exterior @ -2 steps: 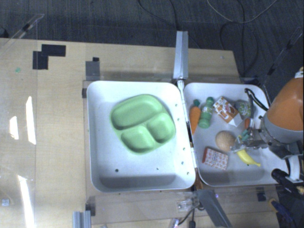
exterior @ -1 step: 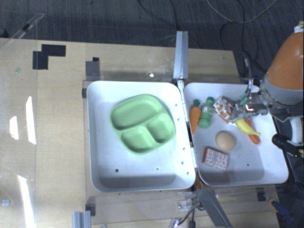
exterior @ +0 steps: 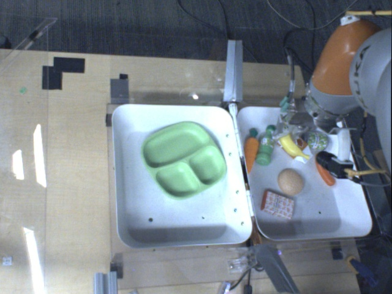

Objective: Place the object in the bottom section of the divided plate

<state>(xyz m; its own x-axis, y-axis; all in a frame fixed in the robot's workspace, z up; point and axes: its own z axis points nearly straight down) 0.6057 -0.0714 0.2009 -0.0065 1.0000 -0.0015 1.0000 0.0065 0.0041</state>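
So the green plate [exterior: 184, 159] sits in the left bin [exterior: 125, 182] with nothing in any of its sections yet; everything that could be picked up is over in the right bin [exterior: 343, 222]. Using the banana [exterior: 293, 147] as my reference point: the end effector [exterior: 296, 122] hangs just above it, at the far edge of the right bin, close enough that they may be touching; I honestly cannot tell whether it is spread or pinched, the wrist and cables hide that part. My guess is the banana is the object in play, since it lies right below the end effector, long axis running diagonally from upper left to lower right; nothing shows it actually being gripped though. Left of the banana there's a green bottle [exterior: 266, 150], and further left a carrot [exterior: 251, 154] against the bin wall; below the banana a round tan ball-ish thing [exterior: 290, 181], and below that a red patterned packet [exterior: 278, 204]; right of the banana a second orange piece [exterior: 325, 173]. The plate is well to the left of the banana, so the carry would go across the divider. No readable writing or brands anywhere; the packet's print is too blurry.
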